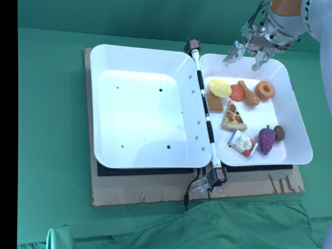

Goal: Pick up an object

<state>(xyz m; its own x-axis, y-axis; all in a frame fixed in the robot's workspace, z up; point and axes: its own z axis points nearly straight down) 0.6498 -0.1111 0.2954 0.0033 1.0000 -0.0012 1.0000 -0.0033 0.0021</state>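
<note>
Claw (246, 56), fingers spread and gripping nothing, hangs at upper right above the right bin (298, 119). The toy foods crowd centre-right: a descent toward the drumstick (248, 93) may nudge the doughnut (265, 90) or clamp two pieces. The small carton (242, 143) carries printing, probably too small to read.

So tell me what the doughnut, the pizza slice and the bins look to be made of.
Doughnut: likely moulded plastic, with a smooth, even orange surface and a faint sheen. Pizza slice: probably plastic too, with flat, saturated colours and toppings that look painted or moulded. Left bin and right bin: apparently thin, glossy white plastic, with rounded formed rims and soft light reflections. None of this is certain from looks alone.
</note>
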